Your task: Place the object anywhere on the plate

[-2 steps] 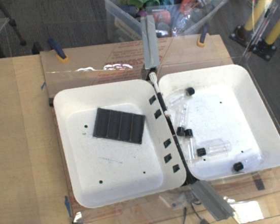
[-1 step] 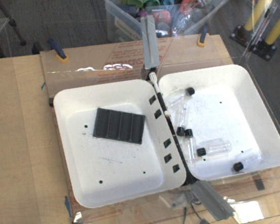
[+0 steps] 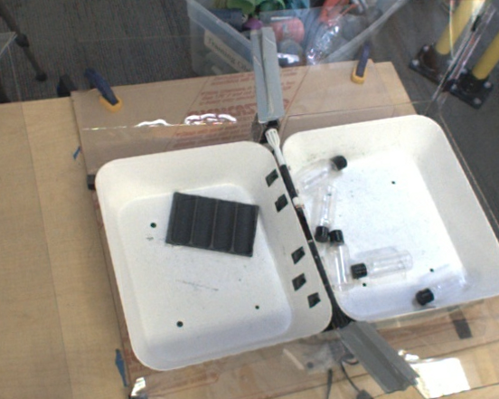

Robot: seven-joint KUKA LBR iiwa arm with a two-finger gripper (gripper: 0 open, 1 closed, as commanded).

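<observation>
Clear vials w/ black caps (four or five, hard to count as the plastic was nearly see-through) lay scattered in the right bin, all on its left half and toward its front edge. One sat near the bin's back-left corner, a couple lay close together by the left wall about halfway down, one lay flat near the middle-front w/ its cap pointing left, and one more rested by the front edge, toward the right corner.

The black plate, a dark ribbed rectangle, lay flat in the left bin, slightly skewed, in the back half and approx. centred between the side walls. Nothing was touching it; the vials were well apart from it, across the rims where the two bins met. A row of small black tabs ran along that shared rim.

Both bins sat on a cardboard sheet on the wooden desk. Past the desk's back edge stood a clear tub full of coloured toys.

End effector state: couldn't tell.
</observation>
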